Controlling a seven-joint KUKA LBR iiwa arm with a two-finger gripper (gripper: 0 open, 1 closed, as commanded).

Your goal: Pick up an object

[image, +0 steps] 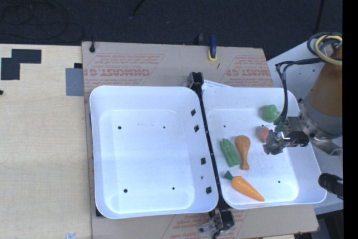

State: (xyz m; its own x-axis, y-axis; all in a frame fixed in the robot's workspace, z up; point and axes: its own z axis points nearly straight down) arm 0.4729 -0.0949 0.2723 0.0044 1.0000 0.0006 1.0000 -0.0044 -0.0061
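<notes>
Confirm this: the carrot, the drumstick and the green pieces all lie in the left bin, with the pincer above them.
Wrong bin. The camera view shows the carrot, drumstick and green pieces in the right bin, with the pincer above that bin.

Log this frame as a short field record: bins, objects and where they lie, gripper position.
bins: left bin and right bin, side by side
right bin contents: carrot, green block, tan drumstick-shaped toy, green lump, small reddish piece
carrot position: near front edge, apart from the others
green block and drumstick toy: side by side, mid-bin
gripper: over right bin, beside the reddish piece
object held: cannot tell
</notes>
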